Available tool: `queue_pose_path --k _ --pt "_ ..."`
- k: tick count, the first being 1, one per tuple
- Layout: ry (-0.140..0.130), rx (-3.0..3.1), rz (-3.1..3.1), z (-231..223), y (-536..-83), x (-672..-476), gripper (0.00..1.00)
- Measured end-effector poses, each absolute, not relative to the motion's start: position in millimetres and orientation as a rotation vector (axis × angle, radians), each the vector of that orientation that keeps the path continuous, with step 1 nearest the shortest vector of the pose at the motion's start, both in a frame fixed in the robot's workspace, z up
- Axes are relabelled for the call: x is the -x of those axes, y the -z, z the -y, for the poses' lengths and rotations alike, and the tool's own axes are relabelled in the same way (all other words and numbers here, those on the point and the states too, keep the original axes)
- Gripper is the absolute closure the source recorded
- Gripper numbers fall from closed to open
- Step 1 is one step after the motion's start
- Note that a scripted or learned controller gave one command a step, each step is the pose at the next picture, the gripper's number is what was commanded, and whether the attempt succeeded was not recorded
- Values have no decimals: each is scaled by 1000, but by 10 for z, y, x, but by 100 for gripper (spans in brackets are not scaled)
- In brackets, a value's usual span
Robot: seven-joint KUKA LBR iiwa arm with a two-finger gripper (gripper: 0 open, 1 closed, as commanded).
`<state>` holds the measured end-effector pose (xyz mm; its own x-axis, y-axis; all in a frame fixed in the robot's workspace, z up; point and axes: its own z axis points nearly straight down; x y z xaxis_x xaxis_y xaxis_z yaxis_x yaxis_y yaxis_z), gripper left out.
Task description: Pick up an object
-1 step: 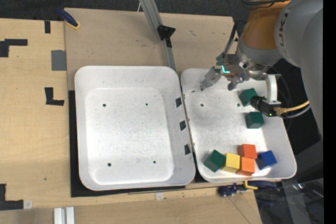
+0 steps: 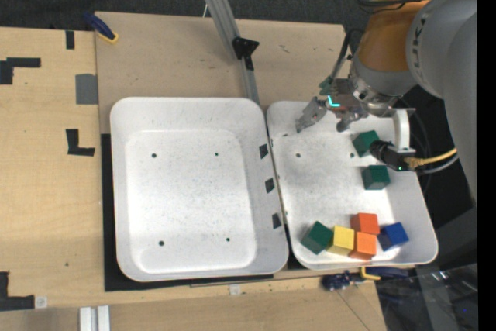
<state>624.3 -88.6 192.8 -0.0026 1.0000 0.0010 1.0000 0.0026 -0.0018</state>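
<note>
White bins sit side by side on our bench, the left bin bare and the right bin holding blocks. Our gripper hovers over its far end, fingers spread, pinching nothing. Two green blocks lie just beside it, and a coloured cluster sits at the near edge.

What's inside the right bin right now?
The right bin holds two green blocks near its right wall, and a cluster at the near end: green, yellow, two orange, blue. The gripper and arm cover part of the far end.
</note>
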Motion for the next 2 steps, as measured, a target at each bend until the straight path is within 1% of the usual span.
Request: queue_pose_path --k 1,2 --pt "-9 2217 2220 892 -1443 -6143 0" --pt "-9 2217 2219 886 -897 -6122 0"
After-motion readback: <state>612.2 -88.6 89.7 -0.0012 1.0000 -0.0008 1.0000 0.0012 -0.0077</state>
